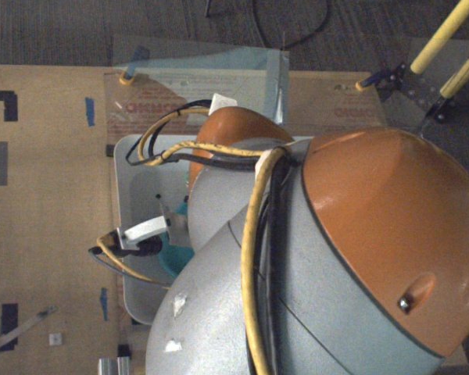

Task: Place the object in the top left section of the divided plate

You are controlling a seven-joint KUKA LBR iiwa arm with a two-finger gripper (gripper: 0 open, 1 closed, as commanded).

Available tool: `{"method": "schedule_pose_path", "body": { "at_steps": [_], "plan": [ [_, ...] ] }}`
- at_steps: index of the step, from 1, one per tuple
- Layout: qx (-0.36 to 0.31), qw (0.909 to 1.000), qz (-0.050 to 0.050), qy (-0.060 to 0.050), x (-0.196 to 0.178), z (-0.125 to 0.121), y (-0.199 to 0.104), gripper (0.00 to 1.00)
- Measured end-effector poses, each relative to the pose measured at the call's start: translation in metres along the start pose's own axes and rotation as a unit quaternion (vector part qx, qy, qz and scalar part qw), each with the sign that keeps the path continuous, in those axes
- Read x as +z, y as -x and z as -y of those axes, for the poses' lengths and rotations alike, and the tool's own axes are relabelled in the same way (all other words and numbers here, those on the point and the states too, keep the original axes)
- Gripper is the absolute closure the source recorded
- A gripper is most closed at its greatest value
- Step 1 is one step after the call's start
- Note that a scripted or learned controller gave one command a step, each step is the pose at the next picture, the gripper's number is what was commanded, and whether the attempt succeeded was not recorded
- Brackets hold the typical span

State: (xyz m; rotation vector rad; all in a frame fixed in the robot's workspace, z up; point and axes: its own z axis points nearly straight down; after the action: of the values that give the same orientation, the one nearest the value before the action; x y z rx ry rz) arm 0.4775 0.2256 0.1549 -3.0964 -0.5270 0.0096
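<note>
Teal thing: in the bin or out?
In. The teal thing sits within the white bin, partly hidden under the arm.

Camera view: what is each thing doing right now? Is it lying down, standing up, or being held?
arm: reaching in from the right, low over the bin and covering most of it.
white bin: sitting flat on the bench, with its left wall and a strip of floor in sight.
teal thing: in the bin, partly hidden under the arm; cannot tell what it is or whether it is held.
</note>
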Motion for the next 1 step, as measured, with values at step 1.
{"method": "schedule_pose_path", "body": {
  "at_steps": [1],
  "plan": [
    [0.000,1.0000,0.000,0.000,0.0000,0.0000,0.0000,0.00]
  ]
}}
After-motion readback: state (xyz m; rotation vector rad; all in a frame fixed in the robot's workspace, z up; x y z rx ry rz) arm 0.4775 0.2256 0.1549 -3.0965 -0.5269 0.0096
